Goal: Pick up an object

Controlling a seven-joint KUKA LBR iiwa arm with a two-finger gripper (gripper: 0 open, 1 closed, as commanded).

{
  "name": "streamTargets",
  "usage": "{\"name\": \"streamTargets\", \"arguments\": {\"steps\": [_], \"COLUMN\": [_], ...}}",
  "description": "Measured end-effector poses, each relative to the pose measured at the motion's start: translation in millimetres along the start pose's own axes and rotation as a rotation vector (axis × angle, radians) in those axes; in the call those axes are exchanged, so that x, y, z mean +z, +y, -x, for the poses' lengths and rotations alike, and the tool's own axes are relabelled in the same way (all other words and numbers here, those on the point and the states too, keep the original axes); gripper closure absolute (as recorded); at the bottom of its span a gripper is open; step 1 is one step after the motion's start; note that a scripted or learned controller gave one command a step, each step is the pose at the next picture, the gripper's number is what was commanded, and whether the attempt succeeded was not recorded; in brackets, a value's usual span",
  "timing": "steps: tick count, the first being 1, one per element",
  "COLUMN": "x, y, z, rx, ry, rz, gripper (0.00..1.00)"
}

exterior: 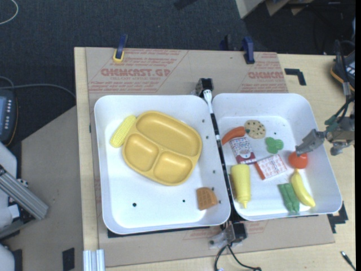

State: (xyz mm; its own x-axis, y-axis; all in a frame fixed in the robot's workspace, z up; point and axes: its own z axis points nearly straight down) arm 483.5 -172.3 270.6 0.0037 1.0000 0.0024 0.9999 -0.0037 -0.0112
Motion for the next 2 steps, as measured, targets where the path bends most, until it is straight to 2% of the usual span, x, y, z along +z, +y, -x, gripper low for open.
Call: {"name": "streamTargets", "arguments": {"steps": [1, 2], "x": [-5.7, 38.7], "y": [2.1, 5.0], "z": [-0.3, -6.4], "rx": [-0.004, -0.004], "ry": [-0.003, 0.0], "rz": [0.012, 0.005], "gripper": [0.0, 0.0]}}
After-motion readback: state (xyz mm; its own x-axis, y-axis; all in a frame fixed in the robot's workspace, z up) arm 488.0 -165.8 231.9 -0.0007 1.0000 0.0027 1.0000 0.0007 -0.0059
